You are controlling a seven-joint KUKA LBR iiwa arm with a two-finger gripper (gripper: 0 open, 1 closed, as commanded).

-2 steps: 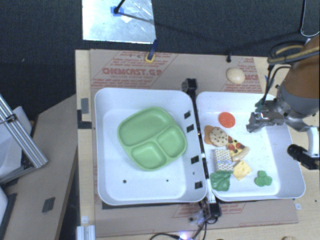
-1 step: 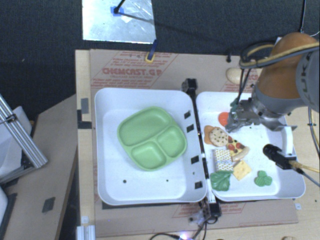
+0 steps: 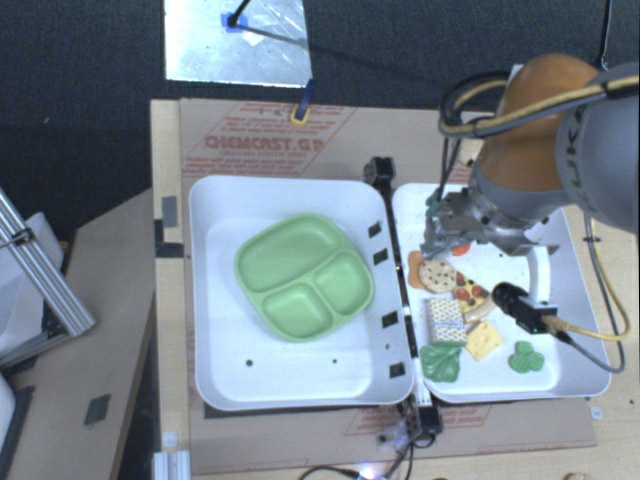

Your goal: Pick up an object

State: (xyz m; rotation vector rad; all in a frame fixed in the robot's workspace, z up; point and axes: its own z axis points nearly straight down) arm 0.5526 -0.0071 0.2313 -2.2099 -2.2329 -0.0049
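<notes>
The right bin (image 3: 570, 268) holds several toy foods in its near left part. A round brown cookie (image 3: 437, 275) lies beside an orange piece (image 3: 413, 265), with a small red piece (image 3: 460, 249) just behind. Nearer the front lie a pizza slice (image 3: 468, 292), a pale cracker (image 3: 445, 318), a yellow cheese wedge (image 3: 484, 341), a green leaf (image 3: 441, 361) and a green broccoli (image 3: 526, 357). My gripper (image 3: 436, 238) hangs over the bin's left side, just behind the cookie and the orange piece. The arm hides the back of the bin.
In the left bin (image 3: 215, 228) a green three-compartment plate (image 3: 303, 275) lies near the middle. A black-clipped divider (image 3: 392, 268) separates the two bins. A silver sheet (image 3: 238, 28) lies beyond the bench.
</notes>
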